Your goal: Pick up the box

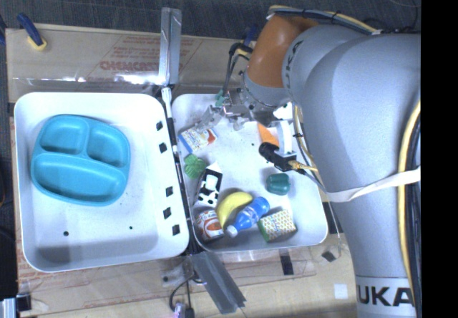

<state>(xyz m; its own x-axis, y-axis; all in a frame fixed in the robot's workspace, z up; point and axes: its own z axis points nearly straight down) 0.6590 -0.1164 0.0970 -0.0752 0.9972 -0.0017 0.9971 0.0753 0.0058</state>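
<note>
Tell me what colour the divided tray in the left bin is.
Light blue; the tray shows plainly in the camera view, lying in the left bin.

Two white bins sit side by side on the counter: the left bin [43, 252] holds one blue divided tray [80, 159]. The right bin [315, 220], under the tool [227, 107], holds one banana [233, 206], one blue bottle [250, 215], one patterned box [278, 224], one can [208, 224], one black-and-white card [209, 188], one green lump [194, 166] and one teal cap [278, 182].
</note>
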